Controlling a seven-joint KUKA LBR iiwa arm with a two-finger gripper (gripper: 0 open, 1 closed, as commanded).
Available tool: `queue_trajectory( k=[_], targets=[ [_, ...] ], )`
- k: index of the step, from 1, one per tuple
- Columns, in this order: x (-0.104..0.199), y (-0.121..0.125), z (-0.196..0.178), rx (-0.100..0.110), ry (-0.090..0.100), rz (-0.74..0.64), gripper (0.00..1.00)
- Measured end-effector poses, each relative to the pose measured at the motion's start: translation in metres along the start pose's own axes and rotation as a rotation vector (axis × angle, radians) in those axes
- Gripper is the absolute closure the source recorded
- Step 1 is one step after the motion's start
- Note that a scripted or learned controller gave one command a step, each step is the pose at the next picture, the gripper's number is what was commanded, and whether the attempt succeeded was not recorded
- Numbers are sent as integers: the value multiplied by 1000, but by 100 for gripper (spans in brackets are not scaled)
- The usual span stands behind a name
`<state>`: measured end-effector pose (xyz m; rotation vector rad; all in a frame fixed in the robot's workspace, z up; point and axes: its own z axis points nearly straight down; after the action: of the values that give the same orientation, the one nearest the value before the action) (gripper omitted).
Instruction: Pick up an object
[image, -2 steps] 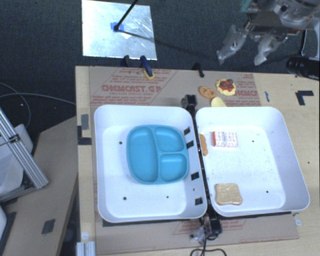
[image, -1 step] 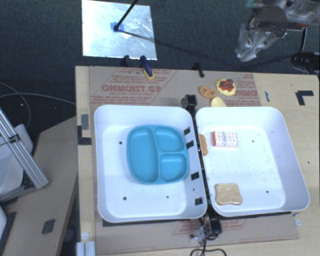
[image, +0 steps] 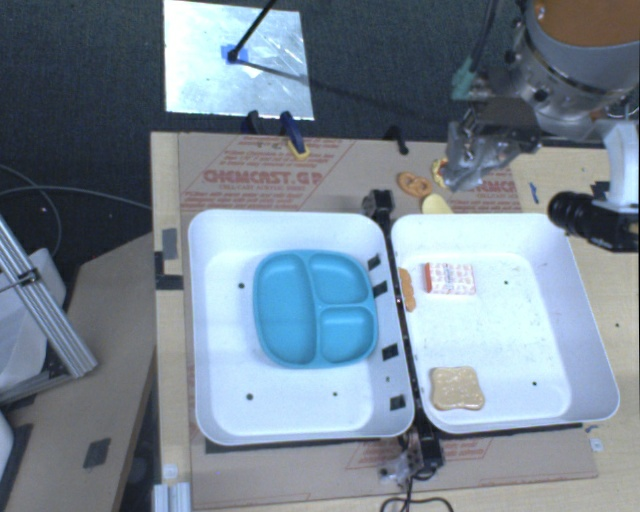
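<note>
In the right bin (image: 560, 300) lie a red-and-white packet (image: 448, 278), a slice of toast (image: 457, 389) near the front, and a small orange piece (image: 406, 288) against the left wall. A blue divided plate (image: 315, 308) fills the middle of the left bin (image: 215, 300). My gripper (image: 466, 172) hangs above the cardboard just behind the right bin's back edge. It is close to an orange pretzel-like piece (image: 413, 183) and a pale yellow piece (image: 436, 205), both lying outside the bins. Nothing shows in its grasp.
A shiny metal sheet (image: 238, 60) lies at the back left, with a blue-and-yellow clamp (image: 293, 135) before it. A black device (image: 590, 220) juts in at the right by the bin's rim. An aluminium frame (image: 40, 310) stands at the far left.
</note>
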<state>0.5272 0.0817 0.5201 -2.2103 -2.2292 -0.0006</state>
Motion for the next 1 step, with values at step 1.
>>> queue_trajectory(
  k=[1],
  targets=[
    [76,-42,20,-1,1,-5,100]
  ],
)
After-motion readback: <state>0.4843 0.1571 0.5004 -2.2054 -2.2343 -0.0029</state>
